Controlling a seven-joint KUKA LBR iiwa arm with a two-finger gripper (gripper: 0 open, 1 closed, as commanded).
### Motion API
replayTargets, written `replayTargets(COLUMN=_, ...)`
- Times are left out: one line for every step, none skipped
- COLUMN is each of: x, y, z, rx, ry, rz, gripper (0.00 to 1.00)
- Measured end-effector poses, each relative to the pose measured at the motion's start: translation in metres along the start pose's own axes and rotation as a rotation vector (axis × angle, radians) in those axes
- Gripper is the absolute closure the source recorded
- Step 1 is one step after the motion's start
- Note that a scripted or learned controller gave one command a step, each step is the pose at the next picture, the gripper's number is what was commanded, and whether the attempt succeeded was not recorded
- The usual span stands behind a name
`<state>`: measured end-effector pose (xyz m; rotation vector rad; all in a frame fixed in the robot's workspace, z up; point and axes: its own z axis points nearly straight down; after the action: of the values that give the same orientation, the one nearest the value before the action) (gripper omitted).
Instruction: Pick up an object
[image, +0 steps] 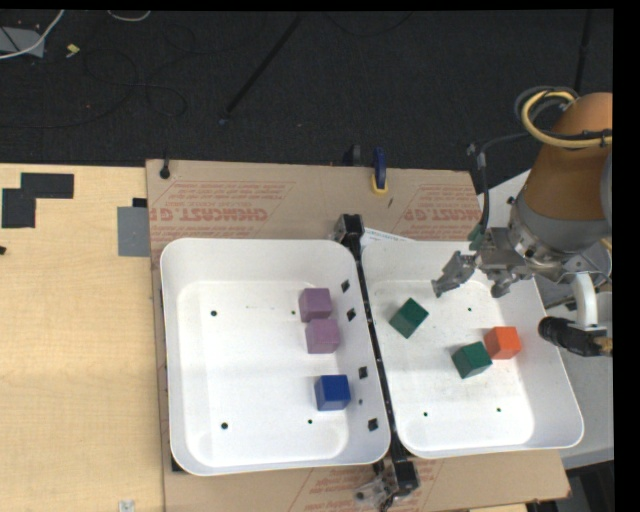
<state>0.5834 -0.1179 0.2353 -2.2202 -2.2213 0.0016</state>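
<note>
1. The two white bins (190, 300) look like smooth plastic with a slight gloss.
2. The counter (70, 350) has a pale, matt wood look.
3. The printed sheet (260, 200) under the bins looks like matt brown cardboard.

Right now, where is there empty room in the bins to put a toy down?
Left white bin: bare floor left of the two purple cubes and blue cube. Right white bin: bare along the front. Crowded around the green blocks and orange cube.
</note>
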Motion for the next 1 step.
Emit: replayTargets(x=-0.0641, y=-0.0083, z=0.0881, rx=0.009, ry=0.001, rz=0.005, gripper=0.0)
